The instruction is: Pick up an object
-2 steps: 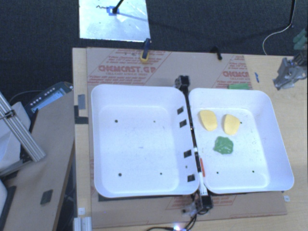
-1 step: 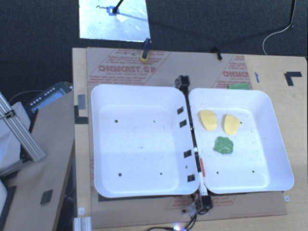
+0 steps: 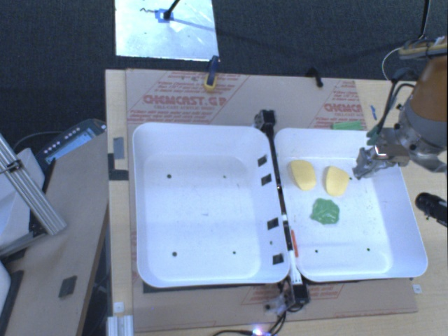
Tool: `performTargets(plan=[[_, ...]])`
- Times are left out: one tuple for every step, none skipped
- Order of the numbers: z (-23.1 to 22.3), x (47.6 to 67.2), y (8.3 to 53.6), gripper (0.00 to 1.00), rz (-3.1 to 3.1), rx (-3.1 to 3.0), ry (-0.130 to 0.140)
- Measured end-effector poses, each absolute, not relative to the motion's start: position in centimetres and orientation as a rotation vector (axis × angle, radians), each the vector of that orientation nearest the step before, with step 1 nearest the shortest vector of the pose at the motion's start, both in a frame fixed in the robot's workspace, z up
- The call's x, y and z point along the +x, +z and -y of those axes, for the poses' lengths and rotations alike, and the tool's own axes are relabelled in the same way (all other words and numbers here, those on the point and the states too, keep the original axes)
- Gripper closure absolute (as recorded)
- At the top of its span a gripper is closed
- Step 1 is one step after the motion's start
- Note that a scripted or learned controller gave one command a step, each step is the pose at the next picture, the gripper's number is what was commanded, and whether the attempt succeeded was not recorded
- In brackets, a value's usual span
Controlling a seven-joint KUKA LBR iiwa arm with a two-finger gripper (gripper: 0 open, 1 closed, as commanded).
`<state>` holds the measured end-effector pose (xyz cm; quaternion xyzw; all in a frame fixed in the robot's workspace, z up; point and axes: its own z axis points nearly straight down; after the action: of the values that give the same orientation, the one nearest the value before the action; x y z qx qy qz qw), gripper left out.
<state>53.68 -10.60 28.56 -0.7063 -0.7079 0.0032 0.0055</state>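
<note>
so, starting at the left: the left bin (image 3: 203, 201) sits as a shallow white tray with only small dark dots on its floor. along the seam between the two bins runs a row of black clips (image 3: 273, 201), with a black fitting at the far end and a tangle of wires at the near end. under both bins lies a brown sheet (image 3: 182, 96) printed with red lettering, and a small yellow clamp (image 3: 210, 82) sits at its far edge.

moving right, the right bin (image 3: 371, 257) holds three things grouped in its far half. a pale yellow piece (image 3: 303, 174) lies nearest the seam. just beside it, to the right, lies a second yellow piece (image 3: 337, 181), apart from the first by a narrow gap. a green lump (image 3: 325, 211) lies nearer the camera, below and between the two yellow ones, close to them but not clearly touching.

further right, the gripper (image 3: 364, 164) hangs over the far right part of the right bin, just beside the second yellow piece. whether its fingers are open or closed i cannot tell; nothing is seen between them. behind it the grey arm (image 3: 427, 121) reaches in from the right.
</note>
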Motion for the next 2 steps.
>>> performTargets(plan=[[4.6,48.6,49.4,1.0,2.242,-2.221,-0.025],[5.3,48.7,53.8,1.0,2.23,-2.22,-0.007]])
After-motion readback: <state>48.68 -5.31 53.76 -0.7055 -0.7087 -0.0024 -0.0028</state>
